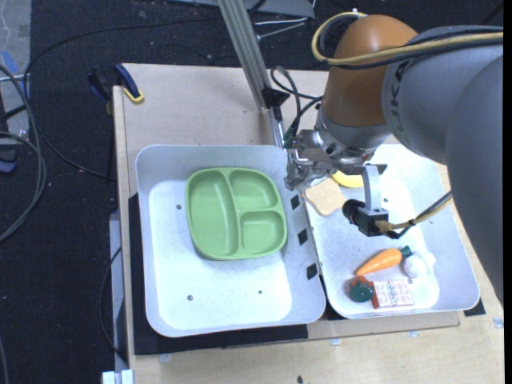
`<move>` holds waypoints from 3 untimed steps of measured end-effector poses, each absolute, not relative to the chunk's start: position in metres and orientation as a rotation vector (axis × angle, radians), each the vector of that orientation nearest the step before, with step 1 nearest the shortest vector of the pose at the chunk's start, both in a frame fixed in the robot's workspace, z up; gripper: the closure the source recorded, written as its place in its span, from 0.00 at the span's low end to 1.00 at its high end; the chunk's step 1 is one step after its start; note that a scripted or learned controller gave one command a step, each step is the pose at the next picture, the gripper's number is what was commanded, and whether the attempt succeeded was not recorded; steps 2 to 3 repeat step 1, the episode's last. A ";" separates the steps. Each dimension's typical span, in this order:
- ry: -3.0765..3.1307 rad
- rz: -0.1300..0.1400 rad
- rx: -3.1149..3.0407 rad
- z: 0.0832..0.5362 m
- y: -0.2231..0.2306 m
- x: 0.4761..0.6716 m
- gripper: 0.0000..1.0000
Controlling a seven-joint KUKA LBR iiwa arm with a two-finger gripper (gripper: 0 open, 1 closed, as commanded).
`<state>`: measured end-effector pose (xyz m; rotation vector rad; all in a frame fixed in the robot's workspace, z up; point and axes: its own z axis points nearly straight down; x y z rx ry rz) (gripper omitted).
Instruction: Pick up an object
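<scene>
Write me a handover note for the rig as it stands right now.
Gripper: down at the upper left corner of the right bin, right over the bread slice; the view does not settle whether it is open or shut.
Right bin: bread slice by the divider, banana just behind it, carrot toward the front, a small red-and-white box and a green-and-red piece at the front edge.
Left bin: green divided plate.
Done: nothing visibly lifted.
Left: grasp one thing and raise it; the bread is nearest.
</scene>
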<state>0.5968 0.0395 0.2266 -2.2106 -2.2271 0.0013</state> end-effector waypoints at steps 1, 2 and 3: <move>-2.228 0.001 -2.212 0.219 0.094 0.591 1.00; -2.228 0.001 -2.212 0.219 0.094 0.591 1.00; -2.228 0.001 -2.212 0.219 0.094 0.591 1.00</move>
